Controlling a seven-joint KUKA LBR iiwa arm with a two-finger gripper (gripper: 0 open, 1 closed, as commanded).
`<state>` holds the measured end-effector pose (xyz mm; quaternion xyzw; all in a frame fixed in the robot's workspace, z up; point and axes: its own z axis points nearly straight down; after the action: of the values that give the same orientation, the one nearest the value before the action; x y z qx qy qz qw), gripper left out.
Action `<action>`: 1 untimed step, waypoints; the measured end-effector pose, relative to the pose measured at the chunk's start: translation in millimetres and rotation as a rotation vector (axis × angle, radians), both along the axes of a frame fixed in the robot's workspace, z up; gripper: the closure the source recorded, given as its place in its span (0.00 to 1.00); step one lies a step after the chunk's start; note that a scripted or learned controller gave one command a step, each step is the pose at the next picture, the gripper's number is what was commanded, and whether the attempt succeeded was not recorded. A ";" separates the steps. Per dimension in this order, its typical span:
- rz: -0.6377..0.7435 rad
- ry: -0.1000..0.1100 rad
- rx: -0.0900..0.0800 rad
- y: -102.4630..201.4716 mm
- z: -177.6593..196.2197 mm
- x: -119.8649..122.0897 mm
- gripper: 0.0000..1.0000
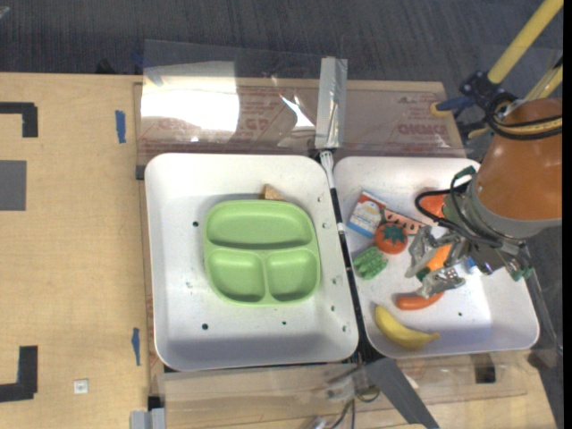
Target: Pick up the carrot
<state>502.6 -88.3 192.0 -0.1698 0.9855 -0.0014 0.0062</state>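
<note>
The carrot [416, 300] is a short orange-red piece lying flat on the floor of the right bin [500, 324], near its front. My gripper [435, 271] hangs low just above and slightly right of it, its metal tips close to the carrot's right end. A brighter orange bit [438, 256] shows in among the gripper's parts; I cannot tell what it is. The arm's orange band [527, 172] and grey wrist cover the bin's right side.
Around the gripper in the right bin are a yellow banana [402, 326] at the front, a red tomato [391, 239], a green item [368, 262], a small printed box [365, 214] and another orange object [431, 206]. The left bin [170, 266] holds a green divided plate [262, 250].
</note>
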 end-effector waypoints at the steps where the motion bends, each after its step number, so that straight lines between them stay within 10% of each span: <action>1: -0.001 -0.003 0.002 1.2 8.2 1.1 1.00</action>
<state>503.7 -87.2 200.2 -0.1696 0.9855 -0.0008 0.0079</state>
